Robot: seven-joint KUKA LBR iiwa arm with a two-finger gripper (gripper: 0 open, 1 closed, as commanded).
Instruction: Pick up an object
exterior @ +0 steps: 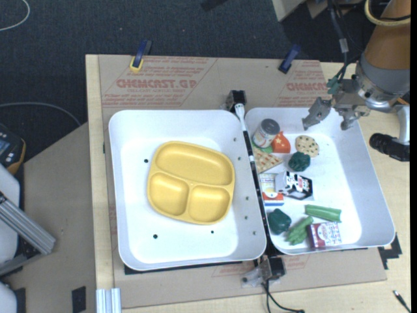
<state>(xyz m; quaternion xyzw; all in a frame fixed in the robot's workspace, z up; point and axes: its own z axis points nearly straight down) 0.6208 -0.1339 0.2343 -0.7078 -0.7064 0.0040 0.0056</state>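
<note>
My gripper (331, 116) hangs open above the far part of the right bin (365, 181), with nothing between its fingers. Just below it in the bin lie a small tin can (266, 133), a red piece (281, 143), a round cookie (306, 145), a cracker (267, 159) and a dark green lump (300, 161). Nearer the front sit a black-and-white toy (298, 186), a small white packet (271, 189), a green bar (322, 212), a dark green piece (279, 220), a green pod (298, 230) and a red packet (324, 235).
The left bin (130, 175) holds a yellow divided plate (190, 182). A ridge with a black strip (251, 168) separates the two bins. Clamps (139, 56) hold the cardboard at the back edge.
</note>
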